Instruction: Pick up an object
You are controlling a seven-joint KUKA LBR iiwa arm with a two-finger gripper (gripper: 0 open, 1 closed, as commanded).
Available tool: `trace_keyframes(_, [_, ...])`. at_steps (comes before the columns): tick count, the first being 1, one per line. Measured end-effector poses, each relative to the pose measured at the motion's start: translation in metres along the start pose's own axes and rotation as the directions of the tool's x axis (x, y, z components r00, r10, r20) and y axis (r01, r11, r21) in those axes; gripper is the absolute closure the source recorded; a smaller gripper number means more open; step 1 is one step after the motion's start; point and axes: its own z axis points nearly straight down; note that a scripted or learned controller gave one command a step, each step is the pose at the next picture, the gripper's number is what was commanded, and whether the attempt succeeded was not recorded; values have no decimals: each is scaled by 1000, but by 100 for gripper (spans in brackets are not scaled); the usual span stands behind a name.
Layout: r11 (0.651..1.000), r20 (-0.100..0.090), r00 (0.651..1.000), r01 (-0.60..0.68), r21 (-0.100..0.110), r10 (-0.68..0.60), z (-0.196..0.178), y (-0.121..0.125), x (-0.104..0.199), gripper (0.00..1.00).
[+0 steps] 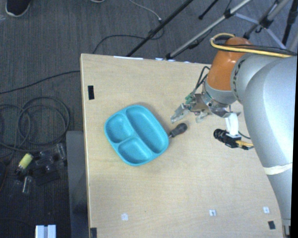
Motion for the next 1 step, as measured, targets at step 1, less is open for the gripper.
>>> trace_keyframes(1, [1000, -8, 1000, 7, 0, -7, 10, -54, 9, 0])
